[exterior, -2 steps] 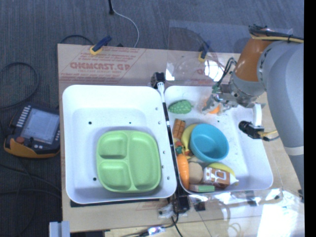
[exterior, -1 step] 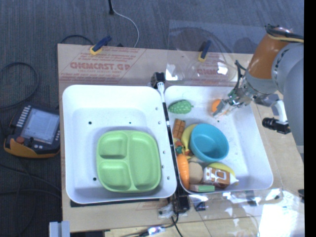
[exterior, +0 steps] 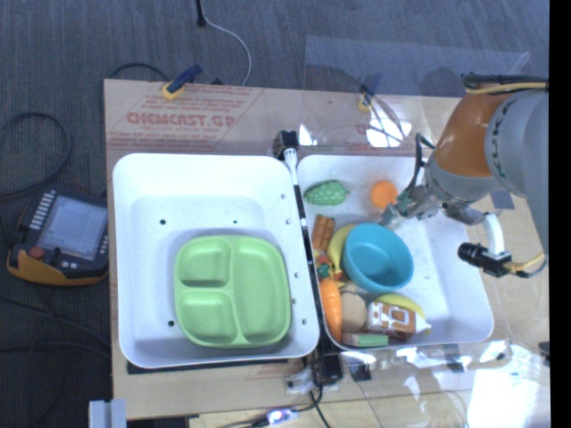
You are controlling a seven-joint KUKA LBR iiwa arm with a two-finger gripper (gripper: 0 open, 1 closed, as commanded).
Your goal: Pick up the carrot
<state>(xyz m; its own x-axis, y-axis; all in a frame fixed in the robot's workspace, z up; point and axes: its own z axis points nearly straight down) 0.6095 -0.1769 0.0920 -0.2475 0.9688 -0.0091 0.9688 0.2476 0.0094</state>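
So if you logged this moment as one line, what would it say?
task: pick up carrot | gripper: above right bin, near orange ball | carrot: lying at bin's left wall, untouched | status: not picked

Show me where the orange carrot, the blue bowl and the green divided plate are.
Orange carrot [exterior: 331,304], camera view, middle of its body.
Round blue bowl [exterior: 361,255], camera view, inner wall.
Light green divided plate [exterior: 207,264], camera view, bare upper-left compartment.
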